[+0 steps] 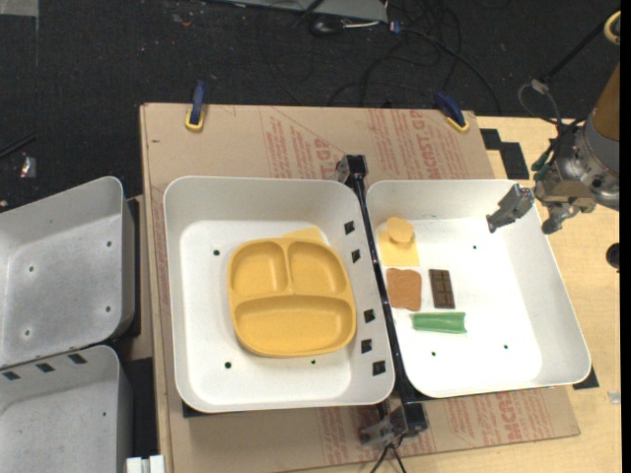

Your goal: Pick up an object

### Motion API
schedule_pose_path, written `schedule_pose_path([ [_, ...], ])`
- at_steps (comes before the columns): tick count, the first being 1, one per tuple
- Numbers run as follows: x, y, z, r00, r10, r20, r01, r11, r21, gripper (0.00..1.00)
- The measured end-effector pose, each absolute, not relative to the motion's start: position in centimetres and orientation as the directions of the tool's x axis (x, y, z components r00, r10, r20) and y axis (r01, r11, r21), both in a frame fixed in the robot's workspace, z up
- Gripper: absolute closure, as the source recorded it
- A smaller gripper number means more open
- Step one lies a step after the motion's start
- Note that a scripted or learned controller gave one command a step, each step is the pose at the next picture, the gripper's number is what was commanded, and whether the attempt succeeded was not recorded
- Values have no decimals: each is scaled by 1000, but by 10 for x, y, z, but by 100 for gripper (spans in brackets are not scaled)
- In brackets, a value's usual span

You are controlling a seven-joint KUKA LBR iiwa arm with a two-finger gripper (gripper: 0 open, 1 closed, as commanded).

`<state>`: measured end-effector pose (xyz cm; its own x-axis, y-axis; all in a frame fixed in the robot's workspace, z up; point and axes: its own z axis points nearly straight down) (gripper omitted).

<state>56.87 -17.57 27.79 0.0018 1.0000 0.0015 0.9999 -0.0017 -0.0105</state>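
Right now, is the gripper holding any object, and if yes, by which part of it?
Nothing is held. The gripper hangs open over the right bin's far right corner, with only bare white floor between its fingers.

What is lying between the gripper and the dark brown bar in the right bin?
In the camera view, nothing: only bare white floor of the right bin runs from the gripper, hanging open near the bin's far right edge, down to the dark brown bar.
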Motion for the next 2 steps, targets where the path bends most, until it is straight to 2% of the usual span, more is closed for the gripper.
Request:
schedule_pose_path([
  [1, 571, -175, 284, -1, 1000, -1, 1000, 1, -1, 0],
  [2, 573, -183, 237, 2, 1000, 0, 1000, -2, -4, 0],
])
